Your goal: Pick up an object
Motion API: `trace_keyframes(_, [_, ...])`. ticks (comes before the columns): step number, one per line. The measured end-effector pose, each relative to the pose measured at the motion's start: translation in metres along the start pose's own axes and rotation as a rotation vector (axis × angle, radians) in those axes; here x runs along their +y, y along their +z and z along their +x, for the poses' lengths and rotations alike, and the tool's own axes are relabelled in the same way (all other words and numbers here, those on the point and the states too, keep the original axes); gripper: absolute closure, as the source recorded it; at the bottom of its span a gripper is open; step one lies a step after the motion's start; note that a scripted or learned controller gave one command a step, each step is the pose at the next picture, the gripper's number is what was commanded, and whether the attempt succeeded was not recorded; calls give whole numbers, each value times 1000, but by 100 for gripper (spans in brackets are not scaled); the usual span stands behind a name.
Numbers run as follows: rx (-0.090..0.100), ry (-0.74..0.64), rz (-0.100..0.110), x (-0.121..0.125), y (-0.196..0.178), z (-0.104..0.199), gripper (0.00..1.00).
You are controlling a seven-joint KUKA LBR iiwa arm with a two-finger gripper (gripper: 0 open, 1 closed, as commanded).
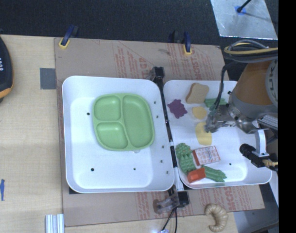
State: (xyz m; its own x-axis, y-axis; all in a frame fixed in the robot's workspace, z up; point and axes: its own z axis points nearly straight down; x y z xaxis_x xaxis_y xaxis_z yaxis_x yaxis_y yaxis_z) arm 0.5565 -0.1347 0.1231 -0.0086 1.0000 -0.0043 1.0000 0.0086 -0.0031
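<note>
Two white bins are sitting side by side on the counter (26, 130). The left bin (75, 144) is holding a green divided plate (123, 121). In the right bin (235, 176), the arm is reaching in from the right, and its end effector (212, 125) is hovering just above a yellow piece (204, 137) near the bin's middle. A purple piece (177, 108), a tan bread slice (198, 92) and another yellow piece (199, 112) are lying toward the far side. Near the front, a green bumpy item (183, 155), a red-and-white packet (206, 155) and a red and green vegetable (206, 174) are clustering together. A croissant (217, 216) is lying on the counter in front of the bins.
</note>
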Motion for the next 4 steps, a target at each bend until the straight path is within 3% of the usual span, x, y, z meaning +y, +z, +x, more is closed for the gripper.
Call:
trace_keyframes(1, [0,-1,1,0,0,0,0])
trace_keyframes(2, [2,2,-5,29,32,16,0])
trace_keyframes(3, [7,7,8,-52,28,4,0])
trace_keyframes(4, [4,0,-4,2,31,29,0])
